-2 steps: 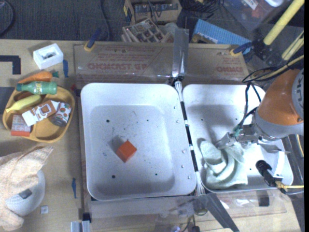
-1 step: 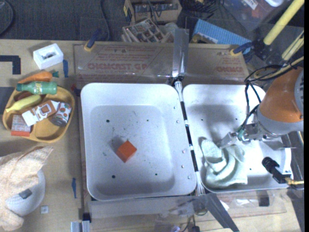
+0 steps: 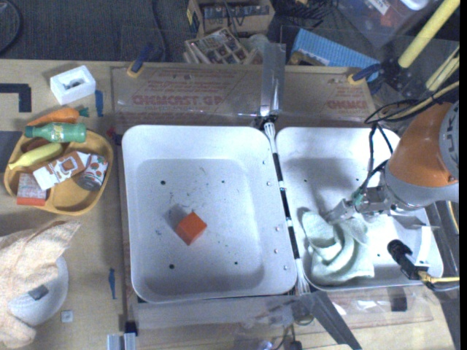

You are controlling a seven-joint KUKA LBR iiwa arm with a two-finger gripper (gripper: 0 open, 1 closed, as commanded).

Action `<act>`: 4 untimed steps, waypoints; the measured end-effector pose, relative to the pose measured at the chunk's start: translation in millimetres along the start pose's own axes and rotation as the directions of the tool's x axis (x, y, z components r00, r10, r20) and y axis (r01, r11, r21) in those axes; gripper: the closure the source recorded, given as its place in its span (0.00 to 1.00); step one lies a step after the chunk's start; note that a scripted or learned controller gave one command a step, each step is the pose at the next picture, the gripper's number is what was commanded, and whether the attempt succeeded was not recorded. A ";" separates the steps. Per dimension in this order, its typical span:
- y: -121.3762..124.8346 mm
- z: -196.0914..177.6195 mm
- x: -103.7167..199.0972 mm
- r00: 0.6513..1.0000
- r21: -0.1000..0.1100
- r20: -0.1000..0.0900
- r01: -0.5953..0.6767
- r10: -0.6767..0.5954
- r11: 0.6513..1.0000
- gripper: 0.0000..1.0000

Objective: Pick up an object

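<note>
Cloth [image 3: 332,248], pale green-white, bunched at front of right bin [image 3: 328,159] w/ gripper [image 3: 341,211] just at its upper edge; can't tell how far open or whether anything's caught, so prob. best: drop onto thickest fold, pinch deep, lift slow.

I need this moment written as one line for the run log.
arm: over right white bin | gripper: at crumpled pale-green cloth | hold: cannot tell | left white bin: orange cube
</note>
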State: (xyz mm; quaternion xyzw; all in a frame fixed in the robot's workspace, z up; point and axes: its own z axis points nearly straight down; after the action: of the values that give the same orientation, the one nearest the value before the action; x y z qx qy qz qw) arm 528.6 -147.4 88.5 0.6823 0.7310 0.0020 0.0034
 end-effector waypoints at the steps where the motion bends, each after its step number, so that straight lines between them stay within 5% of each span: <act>1: 1.1 -11.3 -1.5 1.000 -0.006 0.001 -0.003 0.003 1.000 1.00; 2: 1.1 -11.3 -1.4 1.000 -0.006 0.001 -0.003 0.003 1.000 0.00; 3: 17.8 -0.7 -12.8 0.995 -0.002 0.001 0.103 -0.103 0.995 0.00; 4: 22.8 -1.3 48.9 0.958 -0.003 -0.001 0.287 -0.287 0.958 0.00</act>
State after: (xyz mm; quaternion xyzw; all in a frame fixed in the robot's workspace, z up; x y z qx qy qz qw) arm 548.0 -97.0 89.8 0.5690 0.8223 0.0029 0.0042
